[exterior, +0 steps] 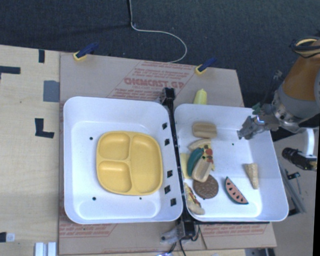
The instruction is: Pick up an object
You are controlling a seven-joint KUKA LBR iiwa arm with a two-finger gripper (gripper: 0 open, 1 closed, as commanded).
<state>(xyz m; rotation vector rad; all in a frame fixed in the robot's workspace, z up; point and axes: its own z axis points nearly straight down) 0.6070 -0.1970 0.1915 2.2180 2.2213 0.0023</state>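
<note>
My gripper (247, 129) hangs over the upper right part of the right bin (270, 175), reaching in from the right edge. It points down toward the bin floor, with nothing seen between its fingers. The right bin holds several toy foods: a tan bread piece (204, 129), a pile of mixed pieces (200, 161) by the left wall, a brown cookie (206, 187), a watermelon slice (235, 191) and a pale cone-shaped piece (252, 174). The nearest pieces are the bread to the gripper's left and the cone below it.
The left bin (79, 125) holds a yellow divided plate (130, 162). A yellow object (200, 96) lies on the cardboard just beyond the right bin's far rim. A white cable (155, 30) runs across the dark floor behind.
</note>
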